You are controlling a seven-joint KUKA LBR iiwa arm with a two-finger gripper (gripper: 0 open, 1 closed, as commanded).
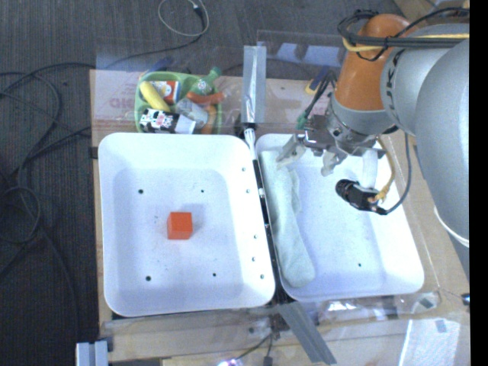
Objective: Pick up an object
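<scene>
Camera view, from above the bench at a slant. Nearest the lens, two shallow white bins side by side: left bin and right bin, rims touching along the middle seam. On the floor of the left bin, roughly at its middle, a small orange cube, flat and alone, well apart from every wall. In the right bin, a pale folded cloth, stretched along the wall next to the seam and running from the near end toward the far end. Farther back over the same bin, near its far edge, the gripper, fingers spread apart and pointed down, with nothing seen between them (tips close above the far end of the cloth; contact not clear at this angle). Just to the right, a black fitting with a yellow cable, hung from the wrist above the bin floor. Behind that, the grey arm with its orange band, entered from the right. Farthest off, beyond the left bin's far rim, a green basket of toy items.

Judged by the scene: task not begun in any lasting sense. No object lifted, none gripped. Cube untouched in the other bin, well away from the tool. Left to do: settling on a target (the cloth being the nearest candidate), descent, closing, and a lift clear of the bin.
</scene>
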